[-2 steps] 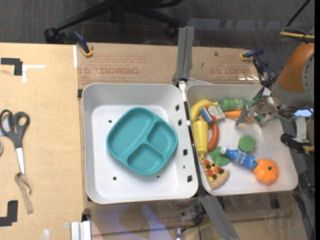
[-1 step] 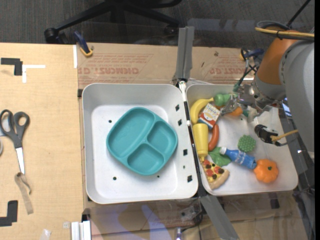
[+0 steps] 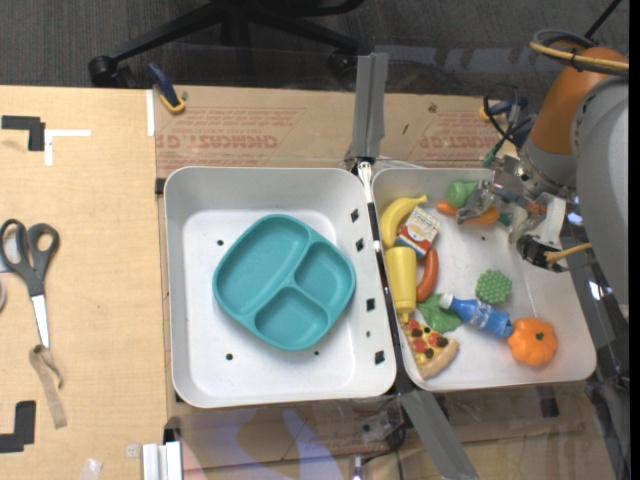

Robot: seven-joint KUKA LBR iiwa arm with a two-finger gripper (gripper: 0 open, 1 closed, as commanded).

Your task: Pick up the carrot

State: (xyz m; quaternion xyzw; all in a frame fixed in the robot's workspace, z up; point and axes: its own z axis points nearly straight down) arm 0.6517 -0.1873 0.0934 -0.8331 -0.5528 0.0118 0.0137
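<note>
One gripper (image 3: 484, 206) hovers at the carrot (image 3: 470, 211); finger state we cannot tell, so we should center before closing.

Grey arm (image 3: 610, 138), orange wrist band (image 3: 565, 98)

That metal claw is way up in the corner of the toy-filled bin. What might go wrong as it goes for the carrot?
1. The carrot lies against a green toy, so the gripper may catch that instead.
2. It sits near the right bin's far wall, leaving little room, so the fingers could knock the wall.
3. A glancing touch might just push the carrot away.
</note>
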